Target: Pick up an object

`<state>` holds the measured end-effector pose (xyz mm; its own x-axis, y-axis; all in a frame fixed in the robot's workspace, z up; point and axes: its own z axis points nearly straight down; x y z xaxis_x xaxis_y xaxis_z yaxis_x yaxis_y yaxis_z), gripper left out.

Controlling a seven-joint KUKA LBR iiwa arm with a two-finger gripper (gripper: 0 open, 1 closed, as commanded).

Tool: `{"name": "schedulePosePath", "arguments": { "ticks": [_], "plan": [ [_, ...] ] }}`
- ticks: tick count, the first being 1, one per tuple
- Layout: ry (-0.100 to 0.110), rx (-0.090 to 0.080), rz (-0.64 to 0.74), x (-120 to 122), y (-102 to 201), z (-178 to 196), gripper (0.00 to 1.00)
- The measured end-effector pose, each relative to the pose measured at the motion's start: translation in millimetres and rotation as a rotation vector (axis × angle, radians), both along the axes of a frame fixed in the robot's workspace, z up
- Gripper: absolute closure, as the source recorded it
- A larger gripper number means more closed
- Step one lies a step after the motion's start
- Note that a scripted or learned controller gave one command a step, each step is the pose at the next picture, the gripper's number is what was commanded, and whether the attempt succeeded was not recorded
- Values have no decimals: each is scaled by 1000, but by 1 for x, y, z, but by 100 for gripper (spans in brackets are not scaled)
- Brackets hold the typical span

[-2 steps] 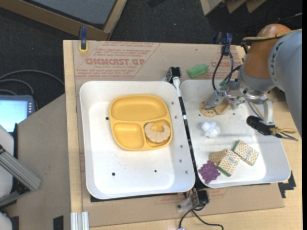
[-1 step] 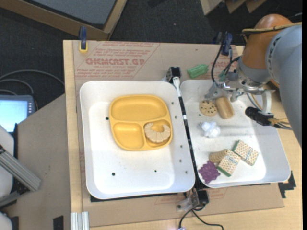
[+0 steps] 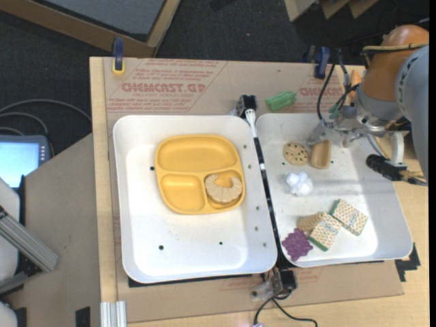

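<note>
**Gripper comes down over tan piece in the right bin**

Camera view: I have the gripper (image 3: 325,136) low at the far end of the right bin (image 3: 388,247), right over a tan rounded piece (image 3: 320,154) that lies just beside a cookie (image 3: 296,153); whether the claw is spread or closed, or has anything in it, I cannot tell from this slant. I judge the tan piece light, stiff and smooth, likely to slip; I would take it across its narrow middle. In the left bin (image 3: 136,244) a yellow divided plate (image 3: 197,172) carries a round pastry (image 3: 223,188).
</note>
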<state>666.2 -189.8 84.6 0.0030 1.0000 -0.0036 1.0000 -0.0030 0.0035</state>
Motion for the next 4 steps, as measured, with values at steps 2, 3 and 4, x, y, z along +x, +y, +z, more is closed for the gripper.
{"name": "schedulePosePath", "arguments": {
  "ticks": [2, 3, 4],
  "plan": [
    [6, 7, 9, 1, 69, 8, 100],
    [5, 4, 4, 0, 65, 8, 0],
    [-3, 0, 0, 1, 28, 39, 0]
  ]
}}
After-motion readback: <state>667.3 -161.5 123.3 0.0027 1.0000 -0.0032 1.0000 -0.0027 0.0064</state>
